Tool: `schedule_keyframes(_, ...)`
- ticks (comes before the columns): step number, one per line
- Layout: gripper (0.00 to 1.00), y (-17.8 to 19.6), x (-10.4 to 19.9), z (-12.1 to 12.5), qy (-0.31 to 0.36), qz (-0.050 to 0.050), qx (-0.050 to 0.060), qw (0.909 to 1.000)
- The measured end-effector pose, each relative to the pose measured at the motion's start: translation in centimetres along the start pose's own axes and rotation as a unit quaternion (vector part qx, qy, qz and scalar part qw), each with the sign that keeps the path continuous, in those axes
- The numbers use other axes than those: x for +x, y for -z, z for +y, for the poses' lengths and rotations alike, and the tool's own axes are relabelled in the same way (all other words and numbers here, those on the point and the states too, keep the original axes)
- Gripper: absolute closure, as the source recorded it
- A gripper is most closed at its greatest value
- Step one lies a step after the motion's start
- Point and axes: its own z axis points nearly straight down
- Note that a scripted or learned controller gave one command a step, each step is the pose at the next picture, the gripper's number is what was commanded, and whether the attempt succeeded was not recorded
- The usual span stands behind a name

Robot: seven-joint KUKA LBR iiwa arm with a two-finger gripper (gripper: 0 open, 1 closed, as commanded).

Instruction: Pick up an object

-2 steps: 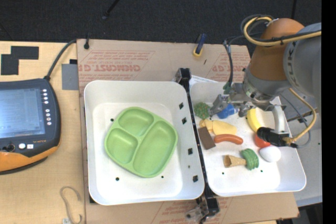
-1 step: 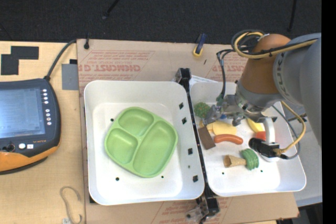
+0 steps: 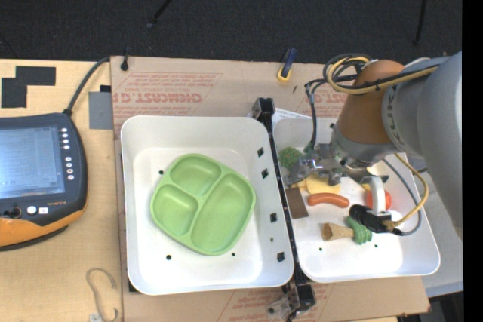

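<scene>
The right bin [image 3: 411,256] holds several small food toys. A green broccoli piece [image 3: 289,157] lies at its upper left. Below it come a yellow piece [image 3: 317,183], a red-orange sausage [image 3: 328,200] and a brown block [image 3: 296,206]. Toward the front lie a tan wedge [image 3: 335,231] and a small green piece [image 3: 363,234], with an orange-red piece [image 3: 387,199] at the right. My gripper [image 3: 322,164] hangs low over the bin's upper left, just right of the broccoli and above the yellow piece. Nothing visibly sits in its grasp.
The left bin [image 3: 143,139] holds a green divided plate [image 3: 202,201]. A black divider [image 3: 273,185] runs between the bins. A tablet-like pendant [image 3: 34,166] lies on the bench at the far left. The arm's body covers the right bin's upper right.
</scene>
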Motion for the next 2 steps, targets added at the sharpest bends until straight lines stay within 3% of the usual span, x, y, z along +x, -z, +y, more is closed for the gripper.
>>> schedule_keyframes(1,1.00,1.7,-0.2,0.4,-0.002,0.000,-0.006,1.0000)
schedule_keyframes(2,1.00,7.4,-1.1,-0.2,-0.005,0.000,-0.002,1.0000)
